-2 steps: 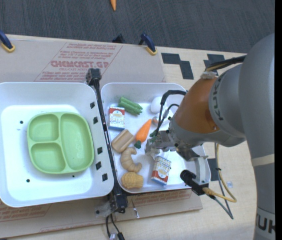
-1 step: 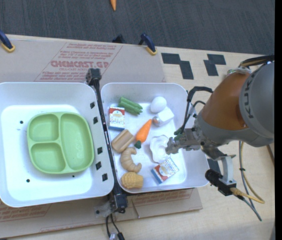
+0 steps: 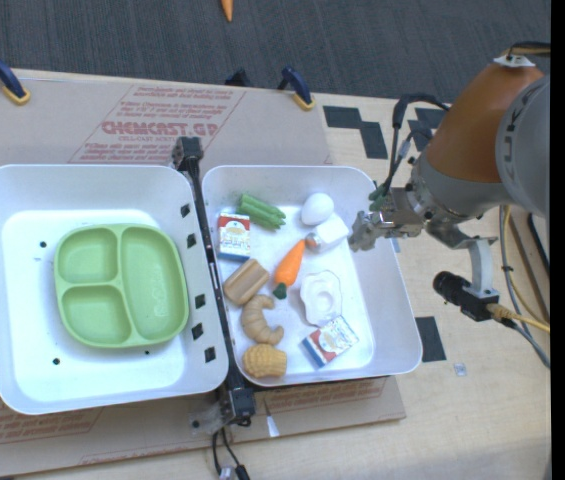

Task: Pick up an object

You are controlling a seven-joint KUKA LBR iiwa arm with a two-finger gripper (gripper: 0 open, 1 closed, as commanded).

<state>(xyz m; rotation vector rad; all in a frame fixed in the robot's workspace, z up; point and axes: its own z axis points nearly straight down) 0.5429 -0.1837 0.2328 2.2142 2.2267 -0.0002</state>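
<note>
- Grey and orange: I am watching the arm [image 3: 482,148] reaching in from the right, its orange band bulking above the wrist and the wrist angling down and to the left toward the right bin [image 3: 394,308].
- The gripper [image 3: 365,230] is hanging at the right bin's right wall, about level with the upper half of the bin, its tip pointing left across the rim.
- I am not seeing anything between its tips; whether the hand is released or clenched I cannot tell at this angle.
- Nearest to the gripper, a small white block [image 3: 330,231] is lying just to its left, with a white egg [image 3: 316,208] just above the block.
- An orange carrot [image 3: 289,264] is lying tilted near the bin's middle, its green end pointing down-left.
- A green bean pod [image 3: 261,211] is resting toward the top of the bin, and a small red-and-white carton [image 3: 234,235] is sitting below it to the left.
- A fried egg [image 3: 321,294] is lying flat right of the carrot; a second small carton [image 3: 332,339] is lying below it.
- Down the left side I am noting a brown bread piece [image 3: 245,280], a croissant [image 3: 262,320] and a corn cob [image 3: 265,361], one under the other.
- The left bin [image 3: 2,368] is holding a green divided plate [image 3: 122,286], lying flat.
- Both bins are sitting side by side on brown cardboard [image 3: 162,118].
</note>
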